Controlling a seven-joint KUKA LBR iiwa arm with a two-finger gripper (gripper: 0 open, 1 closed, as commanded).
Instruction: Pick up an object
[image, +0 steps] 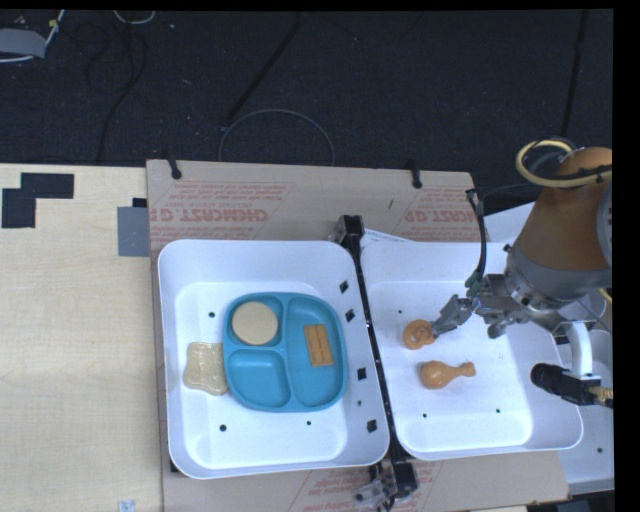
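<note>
Currently the drumstick (446, 373) lies in the right bin (560, 440), long axis from 8 to 2 o'clock, thin end toward 2, at 6 o'clock from the open, empty tool (462, 312).

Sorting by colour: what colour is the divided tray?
Blue tray, clearest in the camera view.

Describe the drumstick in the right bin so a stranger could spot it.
Find the right bin. Two tan pieces lie in it; the drumstick is the nearer one, below the round lump. It alone has a thin handle pointing right.
</note>
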